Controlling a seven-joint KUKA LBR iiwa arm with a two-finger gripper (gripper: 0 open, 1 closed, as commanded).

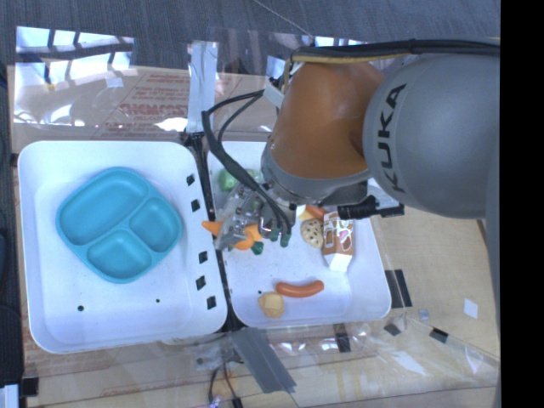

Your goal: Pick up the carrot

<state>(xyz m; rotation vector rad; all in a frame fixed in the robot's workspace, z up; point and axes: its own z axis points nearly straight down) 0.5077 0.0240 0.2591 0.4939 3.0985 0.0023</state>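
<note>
Over right bin [365, 300], arm [408, 134] lowered, fingers [246, 228] at carrot [242, 243]

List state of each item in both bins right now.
Blue tray: lying flat in the left bin, nothing in it.
Carrot: in the right bin by the divider, at the end effector; grip unclear.
Sausage: lying flat, untouched.
Carton: on its side.
Cookie: flat, beside the carton.

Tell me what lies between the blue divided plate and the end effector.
In the camera view, bare white floor of the left bin, then the black-marked divider where the two bins meet, lies between the blue divided plate and the end effector.
</note>
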